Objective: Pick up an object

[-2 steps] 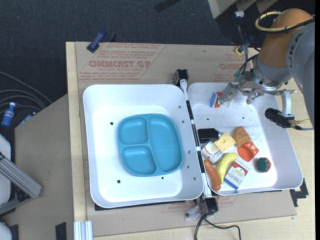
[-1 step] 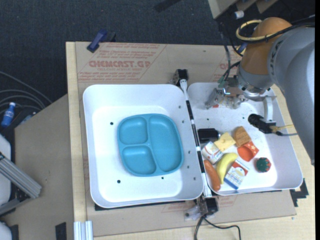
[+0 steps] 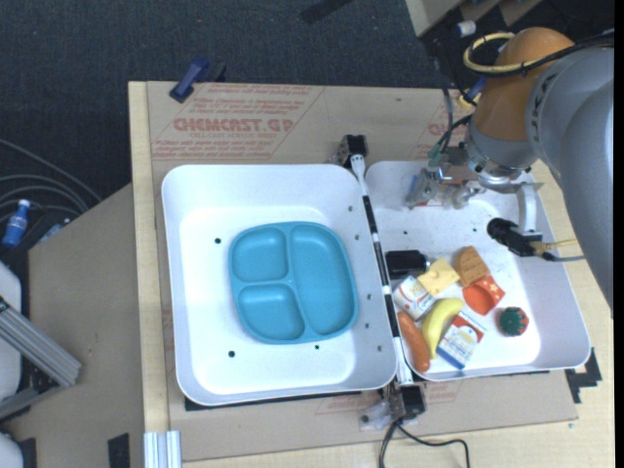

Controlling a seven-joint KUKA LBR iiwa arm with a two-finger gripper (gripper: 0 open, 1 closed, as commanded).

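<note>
You are looking down on 2 white bins sitting side by side on the bench. The left bin (image 3: 195, 213) is carrying a blue plate (image 3: 292, 281) with 3 compartments, lying near its middle. The right bin (image 3: 565, 330) is holding the objects, all crowding at about 6 o'clock of that bin: a banana (image 3: 441, 322), a carrot (image 3: 413, 340) touching the banana at its 8 o'clock, a tomato (image 3: 513, 321) at 3 o'clock from the banana, a red piece (image 3: 484, 294), a brown piece (image 3: 472, 262) and a black block (image 3: 405, 260). A small carton (image 3: 459, 344) is lying just under the banana. The arm (image 3: 526, 96) is coming in from 2 o'clock, and the gripper (image 3: 436, 189) is hanging at 12 o'clock of the right bin, well apart from the objects. Nothing is sitting between its fingers; whether they are spread or pressed together, you cannot tell from here.
</note>
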